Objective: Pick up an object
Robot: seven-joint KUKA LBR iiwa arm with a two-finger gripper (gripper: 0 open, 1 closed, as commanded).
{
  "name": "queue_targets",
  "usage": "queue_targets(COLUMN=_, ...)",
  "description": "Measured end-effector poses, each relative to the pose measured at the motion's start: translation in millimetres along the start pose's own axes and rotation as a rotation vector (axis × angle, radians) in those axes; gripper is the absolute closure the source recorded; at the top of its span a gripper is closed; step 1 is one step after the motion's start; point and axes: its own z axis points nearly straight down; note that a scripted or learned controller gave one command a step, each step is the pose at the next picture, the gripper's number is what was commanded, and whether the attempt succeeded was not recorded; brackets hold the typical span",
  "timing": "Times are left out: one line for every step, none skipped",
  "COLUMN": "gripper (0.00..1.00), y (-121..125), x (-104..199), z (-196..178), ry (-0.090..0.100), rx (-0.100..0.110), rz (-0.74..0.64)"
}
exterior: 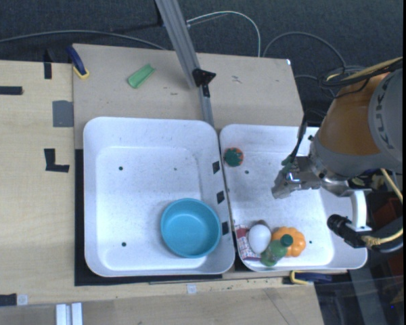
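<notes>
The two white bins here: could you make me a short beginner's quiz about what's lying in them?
1. True or false: the blue bowl sits in the left bin.
2. Which item lies alone near the top of the right bin? A) white egg B) small green and orange ball C) orange toy
3. Fill in: the white egg lies against the bin's ____ edge, beside the orange toy.

Key:
1. True.
2. B, the small ball lies apart from the cluster.
3. Near (bottom) edge. The tool hangs above the middle of the right bin, between ball and cluster.
</notes>
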Motion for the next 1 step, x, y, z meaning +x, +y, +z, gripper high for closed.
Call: queue_targets(gripper=1.0, y=33.7, x=38.8, z=2.1, ry=0.002, rx=0.003, rz=-0.005)
